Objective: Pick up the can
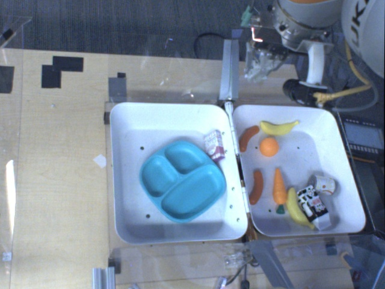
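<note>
The can point(324, 184) lay tipped in the right bin point(346, 155): probably light, rigid, slippery; best gripped across its sides. Pincer point(260, 65) state indiscernible.

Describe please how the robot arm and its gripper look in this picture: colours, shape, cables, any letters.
The arm is light grey and rounded, with a wide orange band above the wrist. Dark letters show on the grey shell at the right edge. The gripper looks pale and translucent. A yellow cable and a black cable run beside it.
</note>
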{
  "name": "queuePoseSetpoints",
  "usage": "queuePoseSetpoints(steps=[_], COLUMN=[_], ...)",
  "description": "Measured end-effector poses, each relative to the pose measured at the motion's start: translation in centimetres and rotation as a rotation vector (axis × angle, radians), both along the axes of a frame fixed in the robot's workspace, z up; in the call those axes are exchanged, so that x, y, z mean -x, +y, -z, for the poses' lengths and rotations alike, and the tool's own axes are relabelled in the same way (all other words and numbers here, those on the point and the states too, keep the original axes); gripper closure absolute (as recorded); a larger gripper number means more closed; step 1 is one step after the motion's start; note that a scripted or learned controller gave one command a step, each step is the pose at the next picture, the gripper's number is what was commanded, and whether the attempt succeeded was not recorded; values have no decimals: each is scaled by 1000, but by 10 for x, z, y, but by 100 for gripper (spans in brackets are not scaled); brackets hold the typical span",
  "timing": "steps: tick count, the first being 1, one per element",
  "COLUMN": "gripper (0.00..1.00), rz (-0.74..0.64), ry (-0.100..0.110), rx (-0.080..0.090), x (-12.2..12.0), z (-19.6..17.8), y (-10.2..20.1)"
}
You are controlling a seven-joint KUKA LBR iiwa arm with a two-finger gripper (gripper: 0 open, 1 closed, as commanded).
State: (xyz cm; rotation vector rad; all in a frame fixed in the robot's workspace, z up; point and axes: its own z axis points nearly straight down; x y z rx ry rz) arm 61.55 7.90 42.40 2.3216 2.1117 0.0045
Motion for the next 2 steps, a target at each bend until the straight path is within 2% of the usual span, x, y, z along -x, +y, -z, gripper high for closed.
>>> queuePoseSetpoints(steps=[1,2], gripper=[100,100], rz=[294,777], ry=[6,7], rx=[0,0], x=[-13,-12], z=[129,179], y=[22,41])
